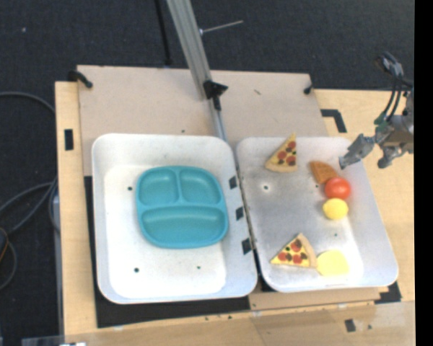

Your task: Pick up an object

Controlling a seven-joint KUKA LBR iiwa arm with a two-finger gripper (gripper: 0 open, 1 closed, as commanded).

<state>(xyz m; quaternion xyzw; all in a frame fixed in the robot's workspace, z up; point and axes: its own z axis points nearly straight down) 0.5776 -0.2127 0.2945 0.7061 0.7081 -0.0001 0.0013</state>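
Note:
The right bin holds several toy foods: a pizza slice at the back, a brown pastry, a red tomato, a yellow lemon, a second pizza slice and a yellow piece at the front. My gripper hovers at the bin's back right corner, just right of the pastry and above the tomato. Its two fingers stand spread apart with nothing between them.
The left bin bears a teal divided plate. A slanted metal pole rises from between the bins at the back. Cables lie on the dark floor to the left.

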